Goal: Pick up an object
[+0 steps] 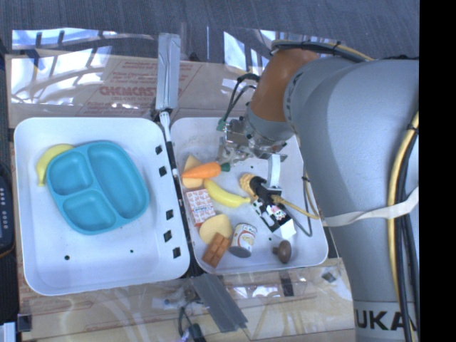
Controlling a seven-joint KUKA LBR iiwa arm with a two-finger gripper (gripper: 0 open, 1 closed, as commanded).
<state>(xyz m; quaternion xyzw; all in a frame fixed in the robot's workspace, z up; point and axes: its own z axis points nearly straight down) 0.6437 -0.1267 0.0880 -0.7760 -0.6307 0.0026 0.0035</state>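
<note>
Right bin [313, 244]: fingers [229, 150] low beside carrot [202, 170]; spread or pinching, cannot tell.

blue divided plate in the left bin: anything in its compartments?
Empty. All three compartments of the blue plate show bare blue; the yellow banana lies outside, against its upper-left rim.

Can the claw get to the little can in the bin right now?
Probably yes. The can stands upright near the right bin's front edge with nothing on top; the claw hangs over the same bin.
</note>
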